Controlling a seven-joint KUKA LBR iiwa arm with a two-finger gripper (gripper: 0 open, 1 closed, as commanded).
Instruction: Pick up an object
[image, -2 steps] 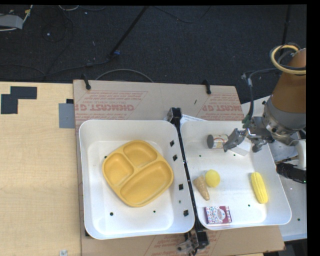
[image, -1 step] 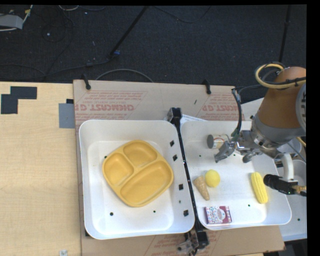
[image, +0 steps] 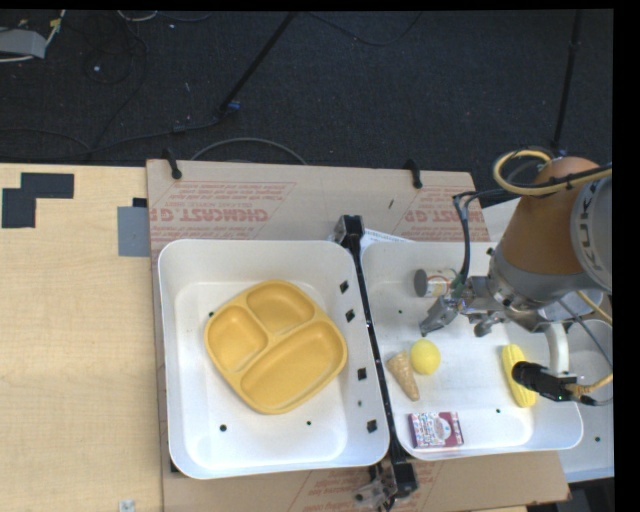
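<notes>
The grey arm's end effector (image: 440, 318) hung low in the right white bin (image: 470, 437) on the bench, its grip too blurred to tell, with the small round yellow ball (image: 425, 357) lying just below and slightly left, beside a tan cone (image: 403, 374).

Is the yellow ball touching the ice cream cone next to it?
Cannot tell. In the camera view the yellow ball sits tight against the ice cream cone, with no clear gap and no plain contact between them.

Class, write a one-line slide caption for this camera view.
Gripper hovers over right bin above yellow ball; yellow tray fills left bin.
</notes>
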